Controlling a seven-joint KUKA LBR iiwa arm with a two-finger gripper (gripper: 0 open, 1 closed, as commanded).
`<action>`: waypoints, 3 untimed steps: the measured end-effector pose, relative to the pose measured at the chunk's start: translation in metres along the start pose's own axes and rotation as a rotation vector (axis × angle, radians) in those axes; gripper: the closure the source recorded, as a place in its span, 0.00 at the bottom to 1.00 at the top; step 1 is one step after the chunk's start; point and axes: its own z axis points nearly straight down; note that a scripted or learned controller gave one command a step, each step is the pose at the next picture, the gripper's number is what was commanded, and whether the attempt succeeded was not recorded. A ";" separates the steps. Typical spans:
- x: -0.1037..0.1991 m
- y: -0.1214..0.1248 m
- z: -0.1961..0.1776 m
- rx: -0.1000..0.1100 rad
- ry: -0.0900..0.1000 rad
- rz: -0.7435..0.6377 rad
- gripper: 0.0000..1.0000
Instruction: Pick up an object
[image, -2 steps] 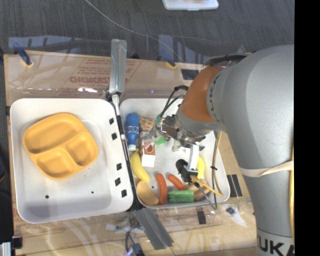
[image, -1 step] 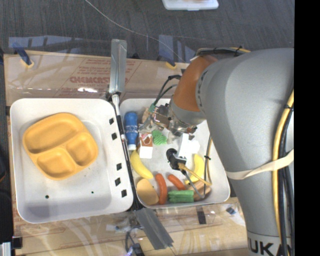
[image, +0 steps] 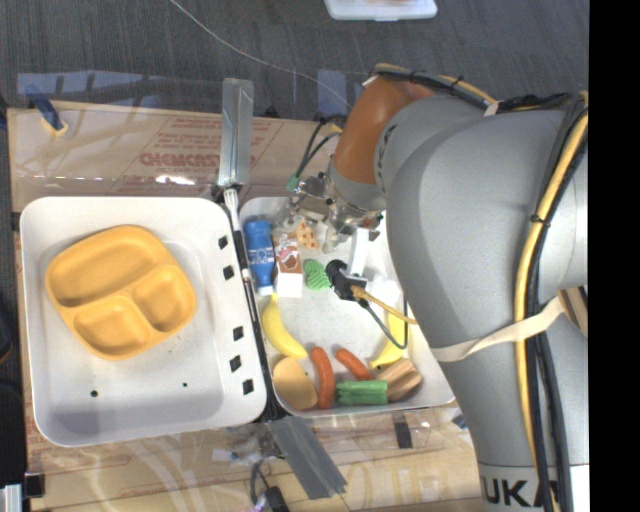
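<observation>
1. Sitting in left bin (image: 40, 330): yellow divided plate (image: 120, 290).
2. Right bin (image: 435, 398) holds blue bottle (image: 259, 252) at 10 o'clock, banana (image: 280, 332), sausages (image: 322, 377), green block (image: 361, 392) at 6.
3. Gripper (image: 318, 225) at 12 over bin; jaw state cannot tell.

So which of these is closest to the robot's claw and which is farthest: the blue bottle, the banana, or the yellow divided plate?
Seen from the overhead camera, measured from the gripper at the top of the right bin:
1. Blue bottle, just to its left along the same bin's left wall.
2. Banana, lower down that same wall.
3. Yellow divided plate, over in the left bin.
</observation>
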 end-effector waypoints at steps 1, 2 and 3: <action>-0.015 -0.037 -0.002 -0.006 0.006 -0.040 0.00; -0.011 -0.060 -0.095 0.013 0.001 -0.077 0.00; -0.033 -0.053 -0.014 0.022 -0.001 -0.017 0.00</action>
